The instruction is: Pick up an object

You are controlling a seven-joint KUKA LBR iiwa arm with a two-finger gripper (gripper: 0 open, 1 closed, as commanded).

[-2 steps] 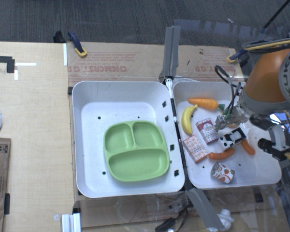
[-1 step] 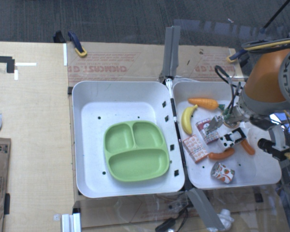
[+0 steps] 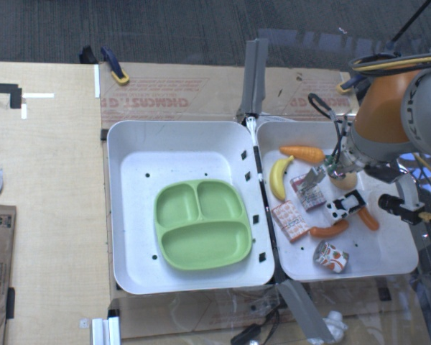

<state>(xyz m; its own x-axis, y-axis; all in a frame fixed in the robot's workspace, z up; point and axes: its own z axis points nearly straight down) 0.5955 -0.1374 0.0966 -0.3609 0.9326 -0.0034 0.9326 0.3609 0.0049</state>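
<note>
Nothing is lifted yet: the jaws (image 3: pixel 323 172) (open or shut, I cannot tell) hang low in the right bin (image 3: pixel 388 264) over the small packet (image 3: pixel 310 191) beside the banana (image 3: pixel 278 177), grasp and lift remaining.

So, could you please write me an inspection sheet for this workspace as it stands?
Surface: wooden bench bearing two white bins.
Job's things: right bin holds a banana, carrot, sausages, small packets and a can.
Clutter: left bin holds a green divided plate.
Grippers: gripper low over the packets; grasp unclear.
Cables: black cable looping by the arm's wrist.
Surroundings: clamps on cardboard, grey carpet behind.
</note>
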